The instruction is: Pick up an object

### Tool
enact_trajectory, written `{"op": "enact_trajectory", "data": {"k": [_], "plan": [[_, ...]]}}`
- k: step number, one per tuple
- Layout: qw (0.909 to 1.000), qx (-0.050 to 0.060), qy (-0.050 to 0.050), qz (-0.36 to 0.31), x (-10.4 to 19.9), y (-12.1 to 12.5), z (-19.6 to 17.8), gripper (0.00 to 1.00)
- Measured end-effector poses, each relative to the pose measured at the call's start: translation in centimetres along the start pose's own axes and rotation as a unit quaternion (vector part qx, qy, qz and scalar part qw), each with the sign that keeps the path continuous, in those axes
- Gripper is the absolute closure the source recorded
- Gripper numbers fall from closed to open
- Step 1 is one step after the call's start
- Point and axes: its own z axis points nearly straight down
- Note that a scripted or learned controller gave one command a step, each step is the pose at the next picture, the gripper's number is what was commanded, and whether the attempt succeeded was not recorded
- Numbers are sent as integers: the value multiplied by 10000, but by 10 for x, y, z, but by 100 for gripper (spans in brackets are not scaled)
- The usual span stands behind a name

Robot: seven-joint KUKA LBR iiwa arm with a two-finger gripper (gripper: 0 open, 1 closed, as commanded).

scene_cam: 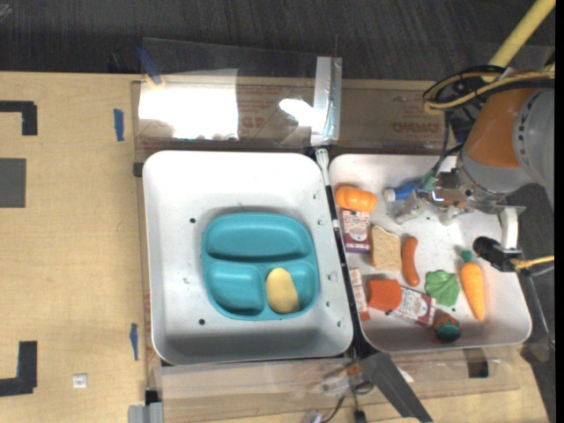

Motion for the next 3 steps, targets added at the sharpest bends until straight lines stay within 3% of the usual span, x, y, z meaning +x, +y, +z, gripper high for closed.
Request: {"op": "enact_trajectory", "data": {"k": [1, 2, 3], "plan": [[9954, 3, 3, -961, -2, -66, -2, 0], [9937, -8, 5, -1122, -4, -68, -2, 0], [9937, -41, -8, -1118, -4, -66, -14, 100]]}}
